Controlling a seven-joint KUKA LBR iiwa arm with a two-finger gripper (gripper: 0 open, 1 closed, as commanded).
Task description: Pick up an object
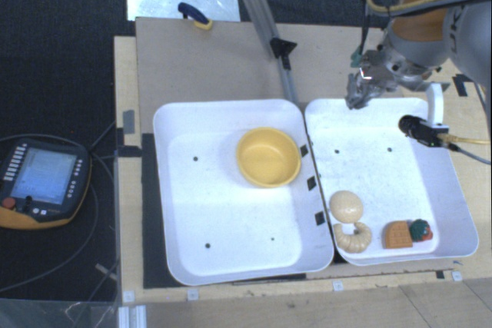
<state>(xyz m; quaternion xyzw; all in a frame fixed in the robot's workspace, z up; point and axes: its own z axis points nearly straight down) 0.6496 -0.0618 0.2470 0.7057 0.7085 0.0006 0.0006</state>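
A yellow bowl [268, 157] sits upright in the left bin [184, 242], toward its far right side. In the right bin [453, 196], near the front edge, lie a cream mushroom-shaped toy [347, 207], a pale curved croissant-like piece [353, 239] and an orange waffle-like block with a red and green top [405, 233]. My gripper [358, 98] hangs over the far left corner of the right bin, well away from those objects. I see nothing between its fingers.
A metal tripod leg [261, 11] slants down to the bench behind the bins. A teach pendant [42, 180] lies on the floor at the left. The bins touch along a black-taped seam [311, 184].
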